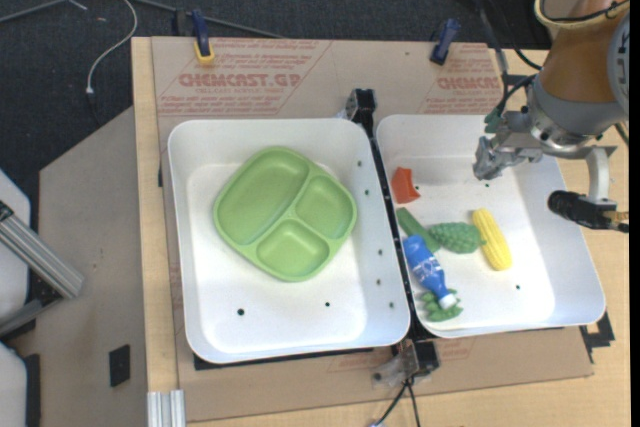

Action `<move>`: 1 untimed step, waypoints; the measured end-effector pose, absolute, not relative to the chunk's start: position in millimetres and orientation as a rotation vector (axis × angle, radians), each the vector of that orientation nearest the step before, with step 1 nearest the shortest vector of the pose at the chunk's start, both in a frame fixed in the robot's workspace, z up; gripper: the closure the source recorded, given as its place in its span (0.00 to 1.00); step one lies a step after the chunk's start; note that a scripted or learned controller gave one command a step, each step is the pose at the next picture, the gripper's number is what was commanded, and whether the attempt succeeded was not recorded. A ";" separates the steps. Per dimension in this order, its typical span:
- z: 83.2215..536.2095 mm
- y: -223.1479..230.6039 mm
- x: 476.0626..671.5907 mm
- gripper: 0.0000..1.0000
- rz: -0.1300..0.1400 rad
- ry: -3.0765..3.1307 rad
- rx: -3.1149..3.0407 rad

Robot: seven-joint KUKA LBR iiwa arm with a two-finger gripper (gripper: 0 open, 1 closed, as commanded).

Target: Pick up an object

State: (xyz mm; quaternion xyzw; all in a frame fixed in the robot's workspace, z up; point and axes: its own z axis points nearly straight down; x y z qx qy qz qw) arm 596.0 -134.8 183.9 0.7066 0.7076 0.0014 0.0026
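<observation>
Two shallow white plastic bins sit side by side on a brown cardboard-covered bench (300, 80), whose sheet carries faint red printing that seems to read "CHEMCAST GP". The left bin (200, 315) holds a light green plastic plate with three compartments (285, 212). In the right bin (570, 285), a yellow toy corn cob (491, 238) lies with its long axis running from upper left to lower right. Just left of it rests a bumpy green toy vegetable (452, 236), and lower left of that a small blue bottle with a white label (427, 272), writing unreadable, points down and slightly right. A small orange block (403, 183) lies near the divider. The grey metal tool (495, 158) hangs at the bin's upper middle, above the corn and apart from it; its grip cannot be told.
</observation>
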 end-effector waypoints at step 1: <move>229.1 -136.6 603.8 1.00 0.004 2.220 2.216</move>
